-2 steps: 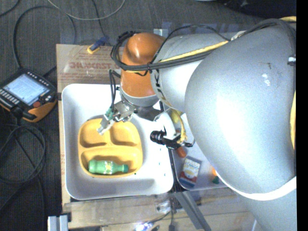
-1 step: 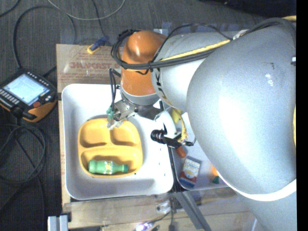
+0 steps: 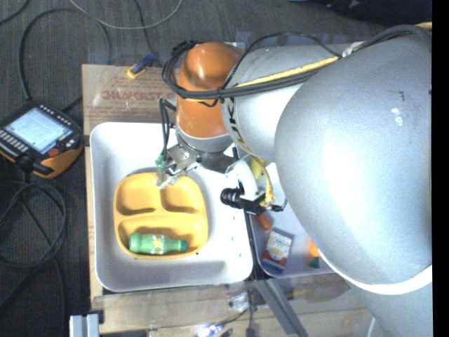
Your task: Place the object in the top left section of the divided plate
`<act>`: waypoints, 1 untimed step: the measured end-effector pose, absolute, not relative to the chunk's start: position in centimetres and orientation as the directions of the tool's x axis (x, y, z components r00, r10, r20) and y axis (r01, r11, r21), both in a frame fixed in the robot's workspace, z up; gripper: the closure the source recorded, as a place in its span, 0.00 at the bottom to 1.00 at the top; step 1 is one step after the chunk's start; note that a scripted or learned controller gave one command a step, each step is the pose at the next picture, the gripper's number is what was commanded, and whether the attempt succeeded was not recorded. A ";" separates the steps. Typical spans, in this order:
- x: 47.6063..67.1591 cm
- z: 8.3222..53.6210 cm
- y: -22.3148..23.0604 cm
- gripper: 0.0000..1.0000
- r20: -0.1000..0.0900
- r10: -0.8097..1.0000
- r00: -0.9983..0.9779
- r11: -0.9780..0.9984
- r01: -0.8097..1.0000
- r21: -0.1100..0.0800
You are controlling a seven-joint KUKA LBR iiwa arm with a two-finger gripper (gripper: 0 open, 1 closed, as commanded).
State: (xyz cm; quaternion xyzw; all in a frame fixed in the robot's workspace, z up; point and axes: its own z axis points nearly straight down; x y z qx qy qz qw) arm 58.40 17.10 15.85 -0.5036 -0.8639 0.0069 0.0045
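A yellow divided plate [image 3: 133,196] lies in the left white bin [image 3: 105,153], with two sections at the top and one long section at the bottom. A green bottle [image 3: 158,243] lies on its side in the long bottom section. My gripper [image 3: 168,173] hangs over the plate's far rim, about where the ridge between the top left and top right sections begins. A small green bit [image 3: 161,162] shows at the gripper's tip; I cannot tell what it is. Both top sections look bare.
The grey arm covers most of the right bin. Beneath it show a small printed carton [image 3: 278,248], orange pieces [image 3: 264,222] and a yellow object [image 3: 261,176]. A teach pendant [image 3: 38,137] lies on the floor to the left.
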 end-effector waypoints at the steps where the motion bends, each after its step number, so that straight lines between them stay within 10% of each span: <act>1: 58.4 16.4 17.2 1.00 0.003 0.870 -0.493 0.493 0.870 -0.022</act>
